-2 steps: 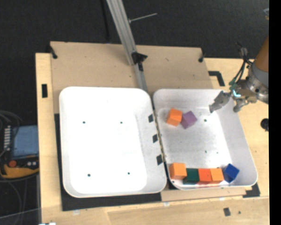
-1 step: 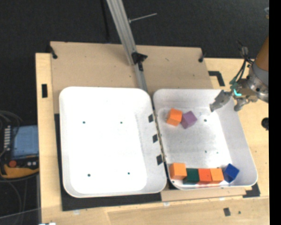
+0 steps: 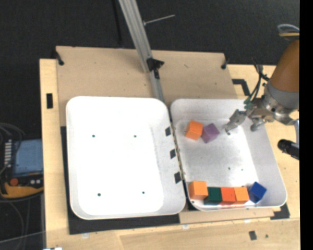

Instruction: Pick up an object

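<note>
Purple and orange, the purple block (image 3: 211,132) and orange block (image 3: 194,130) lie untouched in the right bin (image 3: 261,155), the spread-fingered, empty gripper (image 3: 243,121) hovering just beside them, so the pick remains undone.

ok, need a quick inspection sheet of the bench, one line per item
Surface: wooden bench bearing left bin and right bin.
Job's things: orange block beside purple block; row along the right bin's near wall: orange block, green block, two more orange, blue block.
Clutter: nothing seen.
Hand: hand over the right bin's far right, holding nothing.
Cables: cables off the bench's left.
Surroundings: dark floor, metal pole.
</note>
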Controlling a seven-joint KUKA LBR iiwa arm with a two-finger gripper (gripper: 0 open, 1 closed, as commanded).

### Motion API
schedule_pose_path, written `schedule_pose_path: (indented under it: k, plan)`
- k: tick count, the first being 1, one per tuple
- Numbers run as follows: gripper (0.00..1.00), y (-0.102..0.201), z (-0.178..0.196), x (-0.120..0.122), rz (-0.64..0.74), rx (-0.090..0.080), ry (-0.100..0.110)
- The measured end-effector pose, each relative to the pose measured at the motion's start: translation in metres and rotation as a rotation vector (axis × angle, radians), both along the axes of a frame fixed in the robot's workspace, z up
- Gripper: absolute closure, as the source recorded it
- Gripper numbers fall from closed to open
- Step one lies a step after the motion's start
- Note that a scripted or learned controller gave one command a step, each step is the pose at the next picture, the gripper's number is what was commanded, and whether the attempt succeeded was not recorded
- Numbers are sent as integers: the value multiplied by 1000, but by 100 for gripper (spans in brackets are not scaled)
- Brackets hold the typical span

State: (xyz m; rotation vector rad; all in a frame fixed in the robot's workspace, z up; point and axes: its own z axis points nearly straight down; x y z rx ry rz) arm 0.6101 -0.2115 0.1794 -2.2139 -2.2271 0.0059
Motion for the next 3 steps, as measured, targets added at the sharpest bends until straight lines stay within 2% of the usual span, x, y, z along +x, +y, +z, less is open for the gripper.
schedule_pose_path:
  k: [1,2,3]
  plan:
    - [0,4,-50,10,-1,0,-6]
    - [0,2,-54,15,0,-5,-24]
    - [100,2,-44,16,2,-4,-26]
